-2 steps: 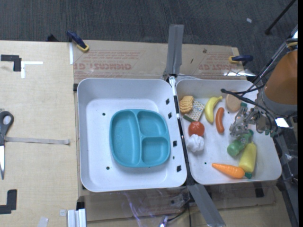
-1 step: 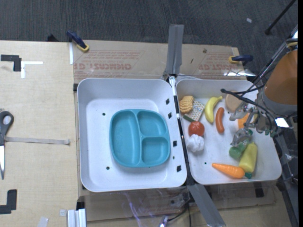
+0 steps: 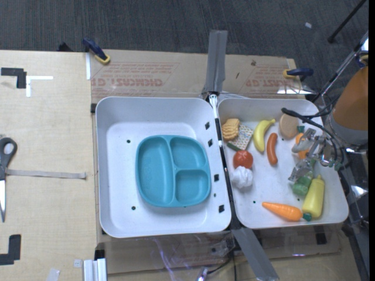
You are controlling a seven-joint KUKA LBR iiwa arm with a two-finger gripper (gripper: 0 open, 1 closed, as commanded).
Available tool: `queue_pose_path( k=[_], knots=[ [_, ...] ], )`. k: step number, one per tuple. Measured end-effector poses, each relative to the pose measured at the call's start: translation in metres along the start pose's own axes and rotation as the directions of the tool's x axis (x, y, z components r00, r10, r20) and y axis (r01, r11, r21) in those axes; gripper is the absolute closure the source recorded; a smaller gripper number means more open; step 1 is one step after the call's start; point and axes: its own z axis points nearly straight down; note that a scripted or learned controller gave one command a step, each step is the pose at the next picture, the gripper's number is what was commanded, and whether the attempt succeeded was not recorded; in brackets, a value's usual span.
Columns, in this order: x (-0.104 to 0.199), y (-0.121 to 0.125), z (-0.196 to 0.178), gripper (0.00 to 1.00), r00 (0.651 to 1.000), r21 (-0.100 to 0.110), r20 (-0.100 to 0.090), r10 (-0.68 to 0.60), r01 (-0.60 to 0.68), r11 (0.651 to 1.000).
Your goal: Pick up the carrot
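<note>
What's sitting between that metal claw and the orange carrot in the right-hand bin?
In the camera view, a small green item lies just below the gripper; past it, bare white bin floor reaches the carrot. A yellow bottle stands beside that path.

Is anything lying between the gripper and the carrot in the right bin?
Nothing lies directly between them. The gripper hovers above a green item; the carrot lies lower left on bare bin floor, with a yellow bottle touching its leafy end.

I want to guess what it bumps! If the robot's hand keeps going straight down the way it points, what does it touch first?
Probably the green toy right under the hand, next to the yellow bottle. The carrot lies lower-left, off that line. Depth is hard to judge.
</note>
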Motion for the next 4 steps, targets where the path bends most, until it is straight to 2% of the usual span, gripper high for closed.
queue_pose_path(
  k=[1,2,3,4],
  knots=[
    [-0.035,0.021,0.003,0.0,0.983,-0.002,-0.019,0.184,-0.184,0.983],
    [-0.051,0.022,-0.015,0.0,0.99,0.0,-0.002,0.143,-0.143,0.99],
    [0.009,0.054,-0.068,0.0,1.0,0.001,-0.002,0.018,-0.018,1.0],
    [-0.042,0.018,-0.01,0.0,0.999,-0.001,-0.004,0.034,-0.034,0.999]
  ],
)
